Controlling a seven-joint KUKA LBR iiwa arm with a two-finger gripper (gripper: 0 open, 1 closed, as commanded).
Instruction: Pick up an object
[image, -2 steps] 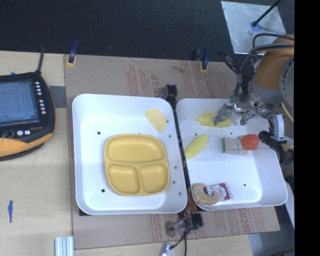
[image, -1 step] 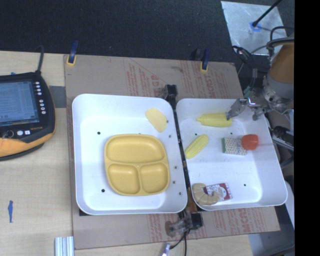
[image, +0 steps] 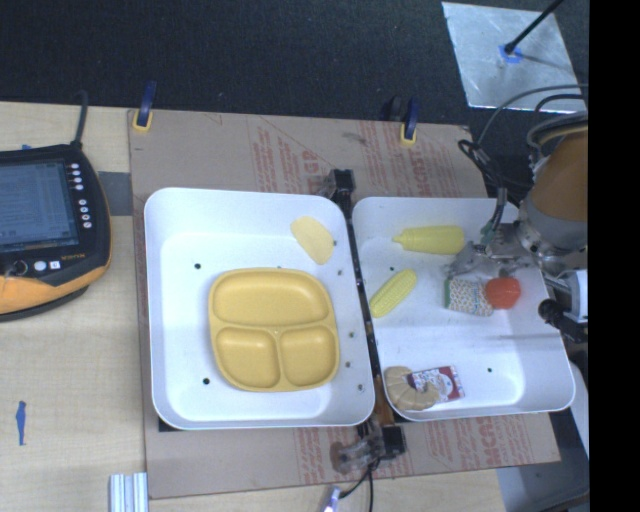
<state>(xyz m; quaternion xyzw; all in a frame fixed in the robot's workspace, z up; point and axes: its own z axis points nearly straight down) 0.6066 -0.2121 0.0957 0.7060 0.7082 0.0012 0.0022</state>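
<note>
The bench (image: 60, 400) carried two bins; the left bin (image: 170, 300) held a yellow tray (image: 272, 328) and a chip (image: 313, 239). In the right bin (image: 520, 385) the jaws (image: 478, 262) hung at right of frame, and whether they stood apart or together could not be told. Just below them lay a patterned block (image: 469, 297) touching a red ball (image: 502, 291). Left were two corn cobs (image: 430, 239), the lower slanted; a packet (image: 423, 387) sat bottom.

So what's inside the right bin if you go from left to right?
Corn cob → yellow squash → small patterned block → red tomato.
</note>
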